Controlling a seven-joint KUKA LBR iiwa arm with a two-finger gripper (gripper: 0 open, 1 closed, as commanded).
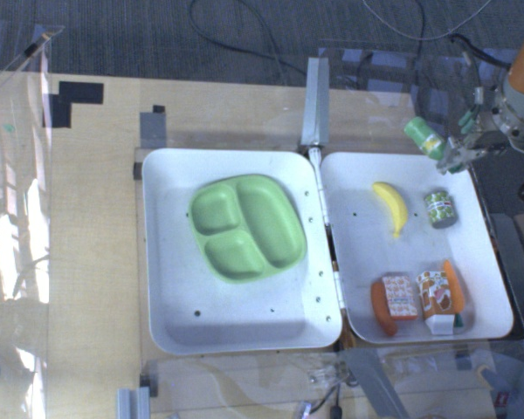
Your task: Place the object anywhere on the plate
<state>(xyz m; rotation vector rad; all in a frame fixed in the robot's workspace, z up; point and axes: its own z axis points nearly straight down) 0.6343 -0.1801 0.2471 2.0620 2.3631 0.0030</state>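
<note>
Here's the wooden bench (87,234) with two white bins side by side. The left bin (166,312) carries the green plate (247,227), three compartments, sitting a little above the middle. The right bin (367,260) has a banana (391,206) near its centre, a small green can (439,208) just to the banana's right, and two orange cartons (419,299) at the near edge. Over the right bin's far right corner, the gripper (445,151) has its jaws clamped on a green bottle (424,136), up off the bin, well apart from the plate.
</note>
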